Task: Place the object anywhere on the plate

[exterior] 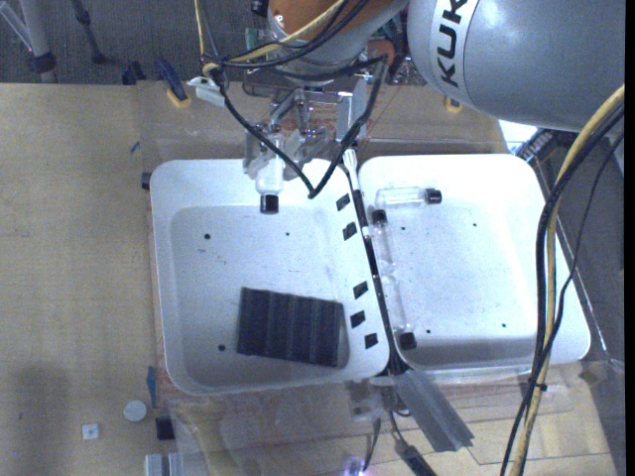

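Dark grey and ribbed, the plate lies flat in the near part of the left bin. It is rectangular, its long axis runs roughly left to right with a slight clockwise tilt, and its ribs run across the short side.

The claw hangs over the far edge of the left bin, well apart from the plate. A small object, dark at its lower end and pale above, sits at the claw's tip; its long axis appears to point straight down. The object is too small to identify, and it cannot be told whether the fingers are closed on it or open.

The right bin holds a clear tube with a dark cap near its far left corner, its long axis lying left to right. Both bins rest side by side on the tan counter. Black cables hang from the arm over the right bin.
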